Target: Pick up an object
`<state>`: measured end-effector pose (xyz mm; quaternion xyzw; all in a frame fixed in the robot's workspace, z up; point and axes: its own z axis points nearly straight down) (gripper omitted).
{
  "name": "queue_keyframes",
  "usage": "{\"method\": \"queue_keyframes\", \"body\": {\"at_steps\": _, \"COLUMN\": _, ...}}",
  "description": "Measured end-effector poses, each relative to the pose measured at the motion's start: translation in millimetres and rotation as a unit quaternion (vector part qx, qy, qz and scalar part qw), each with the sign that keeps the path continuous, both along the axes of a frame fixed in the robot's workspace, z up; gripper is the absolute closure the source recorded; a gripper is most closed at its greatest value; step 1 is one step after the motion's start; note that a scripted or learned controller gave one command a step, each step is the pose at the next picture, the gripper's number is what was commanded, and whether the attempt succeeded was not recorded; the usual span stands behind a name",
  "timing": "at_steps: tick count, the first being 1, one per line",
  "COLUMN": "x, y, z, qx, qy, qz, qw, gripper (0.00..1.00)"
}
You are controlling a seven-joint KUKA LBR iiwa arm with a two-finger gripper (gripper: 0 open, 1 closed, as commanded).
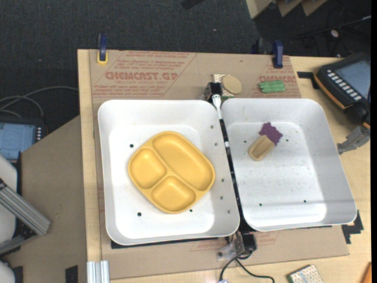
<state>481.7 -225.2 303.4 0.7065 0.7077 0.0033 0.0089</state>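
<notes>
Yellow three-compartment plate (pixel 171 171) sits mid left bin (pixel 109 158), tilted diagonally. Right bin (pixel 330 181) holds a tan block (pixel 260 149) in its far half, with a purple piece (pixel 271 132) touching its far end. Green object (pixel 271 87) lies on the worktop (pixel 147 75) just beyond the right bin.

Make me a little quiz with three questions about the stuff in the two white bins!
1. True or false: the yellow plate lies in the left bin.
2. How many compartments does the yellow plate have: A) two, B) three, C) five?
3. In the right bin, what touches the tan block?

Key
1. True.
2. B, three.
3. The purple piece, lying against its upper end.
</notes>
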Motion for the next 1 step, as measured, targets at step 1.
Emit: {"method": "queue_keyframes", "body": {"at_steps": 1, "x": -5.4, "y": 2.8, "z": -153.1, "qx": 0.0070, "qy": 0.015, "qz": -0.002, "qw": 0.9999, "gripper": 0.00}}
